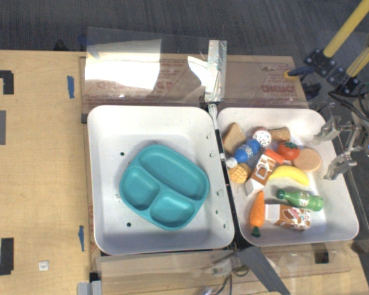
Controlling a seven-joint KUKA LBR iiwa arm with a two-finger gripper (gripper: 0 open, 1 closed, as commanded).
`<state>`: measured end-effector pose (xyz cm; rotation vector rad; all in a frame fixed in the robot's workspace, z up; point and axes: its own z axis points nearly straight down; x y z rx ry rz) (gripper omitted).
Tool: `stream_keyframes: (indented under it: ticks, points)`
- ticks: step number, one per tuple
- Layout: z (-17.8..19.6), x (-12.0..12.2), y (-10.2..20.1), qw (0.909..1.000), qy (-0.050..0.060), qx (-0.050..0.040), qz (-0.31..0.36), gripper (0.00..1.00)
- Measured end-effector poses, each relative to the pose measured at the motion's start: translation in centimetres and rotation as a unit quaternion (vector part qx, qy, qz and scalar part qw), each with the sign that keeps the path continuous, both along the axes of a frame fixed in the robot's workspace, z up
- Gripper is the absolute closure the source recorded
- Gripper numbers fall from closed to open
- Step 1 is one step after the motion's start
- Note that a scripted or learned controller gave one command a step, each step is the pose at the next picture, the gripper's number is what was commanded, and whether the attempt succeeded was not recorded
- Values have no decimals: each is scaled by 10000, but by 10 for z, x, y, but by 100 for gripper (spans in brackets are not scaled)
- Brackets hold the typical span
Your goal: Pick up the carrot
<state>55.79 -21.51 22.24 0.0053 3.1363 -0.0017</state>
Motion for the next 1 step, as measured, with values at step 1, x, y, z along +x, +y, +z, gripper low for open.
stream_keyframes:
  ticks: [1]
  points:
    - [-103,-58,60,9968,-80,-36,799,0]
